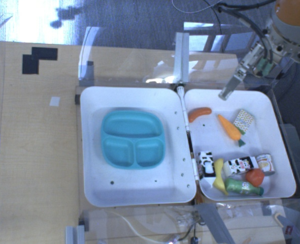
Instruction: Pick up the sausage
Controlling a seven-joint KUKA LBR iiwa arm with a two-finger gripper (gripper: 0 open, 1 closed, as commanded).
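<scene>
Hanging over the back edge of the right bin [276, 116], the gripper [230, 89] sat well short of anything graspable; one dark finger showed, slanting down toward the rim, with nothing between or under it. Couldn't tell whether it was open or closed from this angle, so no call on that.

Sausage [199, 114] lay flat in the right bin's back-left corner, just beside the divider wall, long axis roughly left-right with a slight tilt. Carrot [229, 128] was near it on the right but apart, so there looked to be room for fingers on both long sides. Wall on the left was the tighter constraint, my read.

Rest of the clutter was bunched at the front of that bin: milk carton [206, 164], banana [219, 176], green bottle [243, 187], tomato [255, 177], can [265, 163]. Small box [243, 120] sat by the carrot's far side. All well apart from the sausage, so not in the way.

Left bin [94, 187] held just the blue tray [133, 139], not relevant to a pick.

Judged stage: approach, pick not yet started. Next would need a shift left and forward, a wrist turn to close across the sausage's short axis, then a descent.
</scene>
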